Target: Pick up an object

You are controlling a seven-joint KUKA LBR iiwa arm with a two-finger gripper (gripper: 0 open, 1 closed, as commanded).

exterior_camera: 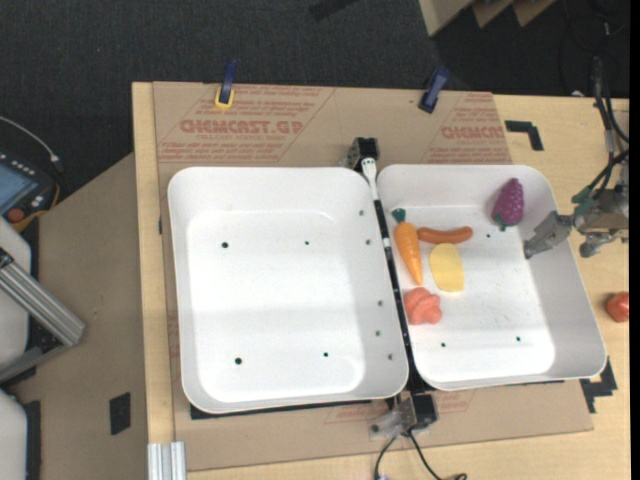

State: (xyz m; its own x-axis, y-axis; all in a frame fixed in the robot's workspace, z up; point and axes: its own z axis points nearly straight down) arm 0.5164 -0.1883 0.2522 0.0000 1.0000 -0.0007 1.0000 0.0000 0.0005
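Observation:
The right bin (560, 353) holds several toy foods. A purple bunch of grapes (509, 200) lies at its far right. An orange carrot (408, 251) lies along the left wall, with a reddish sausage (445, 235) beside its top. A yellow piece (447, 268) sits in the middle, and a pink-red piece (423, 307) lies just below the carrot. My gripper (558, 248) hovers over the bin's right rim, just below and right of the grapes. It is open, with nothing between its fingers.
The left bin (200, 368) adjoins the right one along a black divider (385, 258). A small orange object (618, 308) lies on the bench outside the right bin. Cables (608, 108) hang at the right. Blue clamps (434, 90) pin the cardboard's far edge.

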